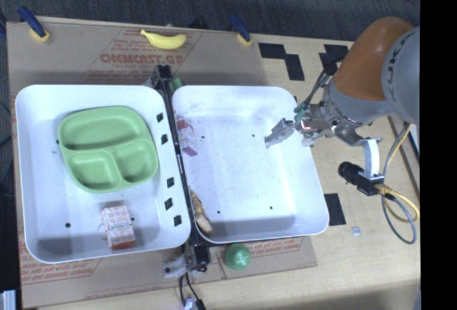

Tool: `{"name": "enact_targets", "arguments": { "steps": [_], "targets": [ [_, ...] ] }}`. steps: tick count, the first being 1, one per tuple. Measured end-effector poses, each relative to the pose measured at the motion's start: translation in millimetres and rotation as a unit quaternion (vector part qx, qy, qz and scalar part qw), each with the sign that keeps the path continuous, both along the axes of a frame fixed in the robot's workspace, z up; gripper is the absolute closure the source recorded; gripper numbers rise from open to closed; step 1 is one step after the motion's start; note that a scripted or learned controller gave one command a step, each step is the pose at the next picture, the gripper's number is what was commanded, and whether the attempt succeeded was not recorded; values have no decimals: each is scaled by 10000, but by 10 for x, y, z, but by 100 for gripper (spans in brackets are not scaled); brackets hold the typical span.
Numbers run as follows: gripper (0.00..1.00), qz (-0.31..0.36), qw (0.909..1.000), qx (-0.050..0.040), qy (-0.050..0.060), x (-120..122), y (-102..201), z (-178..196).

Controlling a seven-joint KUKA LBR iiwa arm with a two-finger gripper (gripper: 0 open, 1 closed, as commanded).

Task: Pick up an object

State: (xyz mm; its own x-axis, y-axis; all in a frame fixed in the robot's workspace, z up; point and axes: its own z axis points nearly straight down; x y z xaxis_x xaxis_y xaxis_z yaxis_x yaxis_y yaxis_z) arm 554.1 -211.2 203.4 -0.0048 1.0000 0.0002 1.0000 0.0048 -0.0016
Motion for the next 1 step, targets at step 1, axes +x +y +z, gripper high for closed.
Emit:
{"name": "enact_targets", "arguments": {
  "steps": [1],
  "targets": [
    [0, 0, 10000, 0, 0, 0, 0, 0]
  ]
}}
